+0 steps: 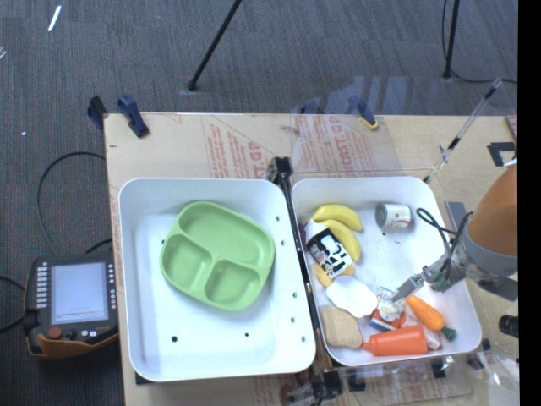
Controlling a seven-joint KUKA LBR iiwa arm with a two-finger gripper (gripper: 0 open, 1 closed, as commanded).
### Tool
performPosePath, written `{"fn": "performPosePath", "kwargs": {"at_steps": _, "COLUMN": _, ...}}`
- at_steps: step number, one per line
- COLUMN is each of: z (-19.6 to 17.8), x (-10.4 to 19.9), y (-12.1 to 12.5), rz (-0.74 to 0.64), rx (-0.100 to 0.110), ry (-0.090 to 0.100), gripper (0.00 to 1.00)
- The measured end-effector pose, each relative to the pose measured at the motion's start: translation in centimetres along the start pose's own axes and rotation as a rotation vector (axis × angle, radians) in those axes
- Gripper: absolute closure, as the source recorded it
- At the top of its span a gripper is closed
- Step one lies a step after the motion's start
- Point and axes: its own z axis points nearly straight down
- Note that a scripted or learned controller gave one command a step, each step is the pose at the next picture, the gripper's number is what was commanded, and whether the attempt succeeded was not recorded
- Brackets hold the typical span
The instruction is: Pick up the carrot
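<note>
The carrot (426,314) is orange with a green stub at its lower right end. It lies at a slant in the front right corner of the right bin (420,191). My gripper (401,293) reaches in from the right and is low over the bin, its tip just left of the carrot's upper end and over a small red and white packet (389,309). I see nothing held in it. The arm's grey wrist and orange band (499,220) stand above the bin's right wall.
The right bin also holds two bananas (341,221), a silver can (394,216), a black and white pouch (330,255), a white lid (352,295), a beige bun (341,327) and an orange bottle (397,342) beside the carrot. The left bin (139,311) holds a green divided plate (218,255).
</note>
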Motion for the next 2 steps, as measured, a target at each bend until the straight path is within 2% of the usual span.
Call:
{"fn": "performPosePath", "kwargs": {"at_steps": 1, "z": 1.0, "x": 1.6, "y": -1.4, "rz": 0.278, "rx": 0.004, "ry": -0.009, "gripper": 0.00}}
{"fn": "performPosePath", "kwargs": {"at_steps": 2, "z": -0.1, "x": 1.6, "y": -1.2, "rz": 0.278, "rx": 0.001, "ry": -0.008, "gripper": 1.00}}
